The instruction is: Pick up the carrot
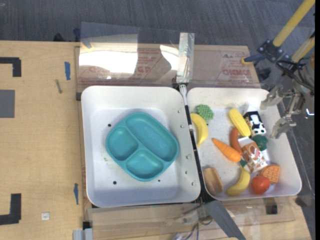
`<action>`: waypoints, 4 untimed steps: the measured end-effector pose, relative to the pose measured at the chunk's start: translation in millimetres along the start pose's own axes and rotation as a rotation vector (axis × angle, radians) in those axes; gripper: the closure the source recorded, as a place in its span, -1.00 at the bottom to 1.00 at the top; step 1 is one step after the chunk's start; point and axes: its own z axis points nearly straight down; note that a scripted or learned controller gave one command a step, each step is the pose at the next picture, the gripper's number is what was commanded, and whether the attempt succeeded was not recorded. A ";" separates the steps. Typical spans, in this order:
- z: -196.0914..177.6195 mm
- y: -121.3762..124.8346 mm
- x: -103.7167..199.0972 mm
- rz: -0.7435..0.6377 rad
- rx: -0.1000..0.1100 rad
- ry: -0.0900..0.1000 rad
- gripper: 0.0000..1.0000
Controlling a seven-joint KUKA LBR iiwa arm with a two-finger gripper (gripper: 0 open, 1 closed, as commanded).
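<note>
Item: carrot (226, 150), orange, lying aslant on the floor of the right bin (295, 184), near its middle, untouched; we judged the task not begun, with approach, grasp and lift all left to do. Item: gripper (285, 115), hanging at the right bin's far right rim, well apart from the carrot; we could not tell how it stood, for it read as a tangle of grey metal against the rim. Neighbours of the carrot: a banana (200, 128) to its left, a corn cob (239, 122) above it, a sausage (236, 139) and a small carton (254, 158) just beside its thick end, a second banana (240, 183), a tomato (260, 185) and a bread roll (212, 180) below. Left bin (95, 184): one teal divided plate (142, 145). Surface: pale wooden bench (35, 149) marked with black and blue tape; clear sheeting behind the bins; dark carpet beyond.
</note>
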 end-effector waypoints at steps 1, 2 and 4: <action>150.7 39.6 -3.5 -0.102 0.001 -0.003 -1.00; 159.3 89.3 44.4 -0.042 -0.002 0.000 -1.00; 147.7 90.4 41.2 -0.044 -0.001 -0.010 -1.00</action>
